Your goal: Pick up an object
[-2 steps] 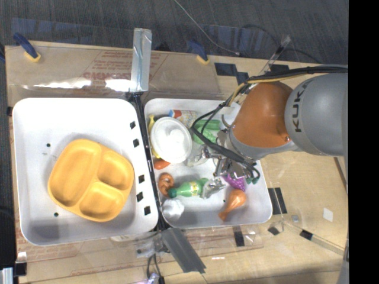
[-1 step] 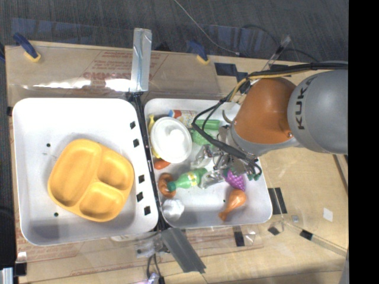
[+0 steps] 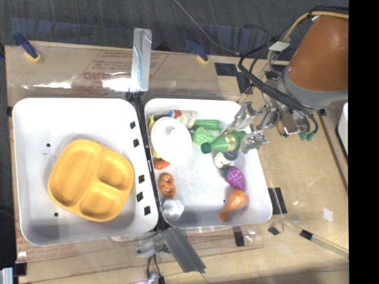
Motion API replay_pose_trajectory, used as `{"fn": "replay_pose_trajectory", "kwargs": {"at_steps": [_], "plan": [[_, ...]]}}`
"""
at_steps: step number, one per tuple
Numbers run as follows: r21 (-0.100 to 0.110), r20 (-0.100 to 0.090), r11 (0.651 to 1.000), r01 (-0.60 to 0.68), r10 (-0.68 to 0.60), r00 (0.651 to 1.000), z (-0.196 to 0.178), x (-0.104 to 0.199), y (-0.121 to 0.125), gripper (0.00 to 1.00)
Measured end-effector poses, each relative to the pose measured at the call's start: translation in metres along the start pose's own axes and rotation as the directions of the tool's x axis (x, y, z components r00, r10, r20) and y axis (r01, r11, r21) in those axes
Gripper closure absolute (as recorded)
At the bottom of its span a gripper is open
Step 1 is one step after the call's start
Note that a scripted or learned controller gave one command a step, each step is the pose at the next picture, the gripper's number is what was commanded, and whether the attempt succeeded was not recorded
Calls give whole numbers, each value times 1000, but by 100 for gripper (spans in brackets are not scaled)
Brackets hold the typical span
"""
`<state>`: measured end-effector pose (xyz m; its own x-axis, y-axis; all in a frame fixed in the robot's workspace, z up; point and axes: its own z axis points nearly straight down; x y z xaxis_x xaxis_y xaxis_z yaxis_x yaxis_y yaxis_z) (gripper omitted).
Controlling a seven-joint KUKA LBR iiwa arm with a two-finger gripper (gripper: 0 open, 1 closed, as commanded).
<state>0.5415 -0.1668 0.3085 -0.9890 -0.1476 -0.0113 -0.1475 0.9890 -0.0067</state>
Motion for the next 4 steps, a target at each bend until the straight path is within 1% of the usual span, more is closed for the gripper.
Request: {"fn": "replay_pose_trajectory", "kwargs": {"at_steps": [1,2,3,4], "plan": [[-7,-9,1000,15,-15,1000,28,-50,65,100],[-5,-6,982,190,-190,982,-6,-67,-6,100],[-10,-11,986,167,-167,986,50,-45,52,100],[-8,-6,951,309,-309,951,36,-117,-2,100]]}}
